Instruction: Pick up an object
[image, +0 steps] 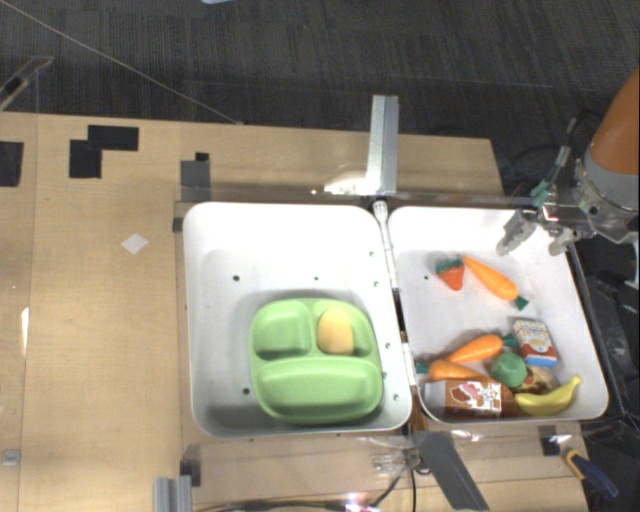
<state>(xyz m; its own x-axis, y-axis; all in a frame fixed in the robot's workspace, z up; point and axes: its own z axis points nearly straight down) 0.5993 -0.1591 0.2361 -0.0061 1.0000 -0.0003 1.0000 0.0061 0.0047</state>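
The gripper's (533, 236) 2 fingers (513, 236) hang spread apart with nothing between them, poised over the far right corner of the right bin (420, 262). Behind them the wrist (585, 205) runs off toward the picture's right edge, where the orange band (618, 130) is cut off by the frame. The arm enters at a slant, low over the bin's back rim.

Just beside and nearer than the fingertips, a long carrot (491, 279) lies on the bin floor, with a small red strawberry-like toy (451, 273) touching or nearly touching its left end. A heap fills the bin's near right corner: 2 more carrots (474, 349), a green piece (509, 368) partly buried, a small carton (533, 341), a brown box (473, 398) and a banana (549, 397). Which pieces lie on top of which in this heap is hard to make out, and the carton's print is too small to read.

In the left bin (230, 260) a green 3-part plate (315, 358) sits toward the near side, with a yellow lemon-like fruit (336, 330) in its upper right compartment.
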